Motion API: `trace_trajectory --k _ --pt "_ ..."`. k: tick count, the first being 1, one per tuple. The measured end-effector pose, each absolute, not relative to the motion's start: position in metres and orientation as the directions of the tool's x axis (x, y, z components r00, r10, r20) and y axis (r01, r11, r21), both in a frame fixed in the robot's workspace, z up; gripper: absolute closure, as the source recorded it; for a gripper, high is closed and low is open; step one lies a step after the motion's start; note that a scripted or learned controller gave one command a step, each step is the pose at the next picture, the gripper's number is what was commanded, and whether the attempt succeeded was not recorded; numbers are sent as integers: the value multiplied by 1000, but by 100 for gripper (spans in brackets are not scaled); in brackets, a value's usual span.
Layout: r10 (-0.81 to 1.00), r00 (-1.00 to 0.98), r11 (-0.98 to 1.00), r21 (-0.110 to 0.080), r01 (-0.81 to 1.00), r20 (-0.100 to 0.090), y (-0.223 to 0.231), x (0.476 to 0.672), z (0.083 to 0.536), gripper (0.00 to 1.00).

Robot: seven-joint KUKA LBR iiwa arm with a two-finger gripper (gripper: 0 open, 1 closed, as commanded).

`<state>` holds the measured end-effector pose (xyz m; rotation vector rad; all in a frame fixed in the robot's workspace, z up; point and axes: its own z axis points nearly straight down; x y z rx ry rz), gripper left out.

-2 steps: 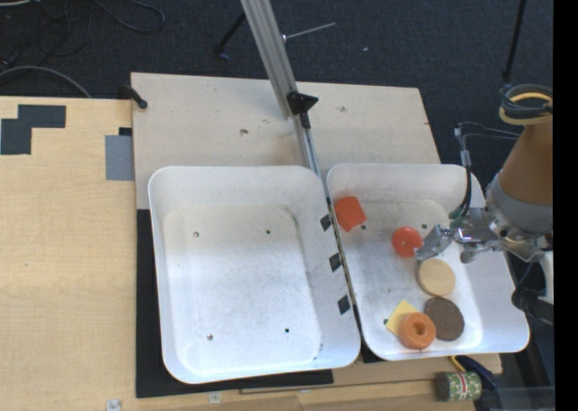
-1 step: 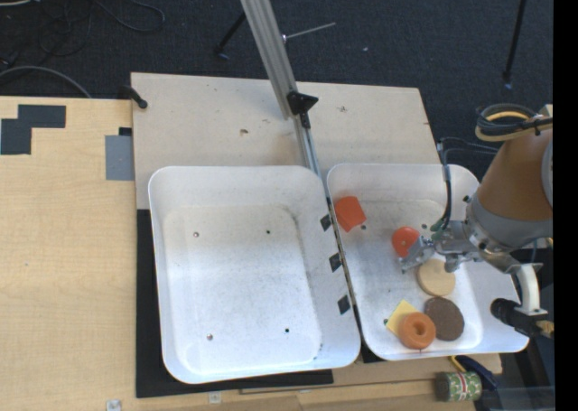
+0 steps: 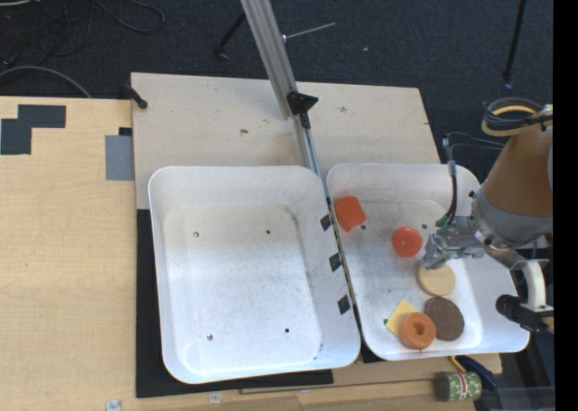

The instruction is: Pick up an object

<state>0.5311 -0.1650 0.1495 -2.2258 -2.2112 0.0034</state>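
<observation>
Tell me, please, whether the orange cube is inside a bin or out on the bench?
Inside: the orange cube lies on the floor of the right bin, near its left wall.

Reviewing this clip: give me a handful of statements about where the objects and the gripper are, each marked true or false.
1. All loose objects lie in the left bin. False: they lie in the right bin.
2. The orange block sits near the divider between the bins. True.
3. The gripper is over the right bin, beside the tan disc. True.
4. The brown disc lies at the far end of its bin. False: it lies at the near end, beside the orange ring.
5. The red cylinder touches the orange block. False: they lie apart.
</observation>
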Motion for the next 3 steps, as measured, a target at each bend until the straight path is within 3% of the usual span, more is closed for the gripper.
trace_trajectory --k 1,2,3 --pt "1000 -1 1 4 1000 -1 -163 533 212 100" --pt "1000 0 0 0 1000 0 -164 533 229 100" --pt "1000 -5 5 -4 1000 3 -110 543 218 100"
